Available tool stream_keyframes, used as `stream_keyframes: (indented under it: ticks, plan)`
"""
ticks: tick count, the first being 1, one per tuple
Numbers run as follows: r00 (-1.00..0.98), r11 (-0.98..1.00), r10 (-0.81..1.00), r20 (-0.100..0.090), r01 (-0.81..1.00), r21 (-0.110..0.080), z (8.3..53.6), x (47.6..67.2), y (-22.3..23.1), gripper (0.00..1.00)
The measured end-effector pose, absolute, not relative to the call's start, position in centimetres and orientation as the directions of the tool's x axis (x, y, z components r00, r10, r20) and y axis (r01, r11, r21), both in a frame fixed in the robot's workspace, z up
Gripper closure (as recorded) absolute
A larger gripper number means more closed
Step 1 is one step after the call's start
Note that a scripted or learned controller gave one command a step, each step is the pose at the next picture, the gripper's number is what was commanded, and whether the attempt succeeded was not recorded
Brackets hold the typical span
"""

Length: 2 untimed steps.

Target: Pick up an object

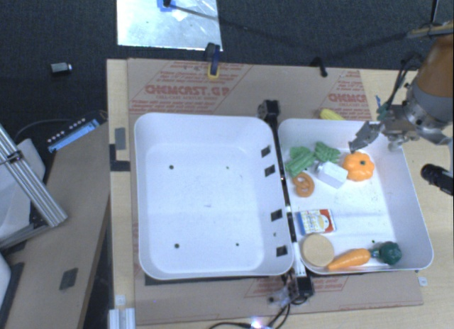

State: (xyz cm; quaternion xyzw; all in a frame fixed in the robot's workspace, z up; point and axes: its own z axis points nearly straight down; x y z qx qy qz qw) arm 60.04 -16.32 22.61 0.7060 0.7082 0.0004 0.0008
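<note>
The grey two-finger gripper [364, 136] hung over the right shallow white bin [404, 207], just at twelve o'clock of the small orange plastic pumpkin [359, 166]; whether it was open or closed could not be told. From it the grey arm [433, 93] with its orange band slanted away toward two o'clock.

small orange pumpkin [359, 166] sits upright, touching the white block's [330, 174] right side, green toys beyond.

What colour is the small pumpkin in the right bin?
Orange, with a green stem; the pumpkin shows in the camera view.
</note>
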Motion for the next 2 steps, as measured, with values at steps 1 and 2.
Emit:
stream_keyframes:
  ticks: [1, 2]
  plan:
    - [-0.002, 0.002, 1.0, 0.0, 1.0, -0.005, 7.7, 63.6, -19.5, 0.0]
    - [-0.005, 0.005, 1.0, -0.002, 1.0, 0.005, 9.6, 63.9, -19.4, 1.0]
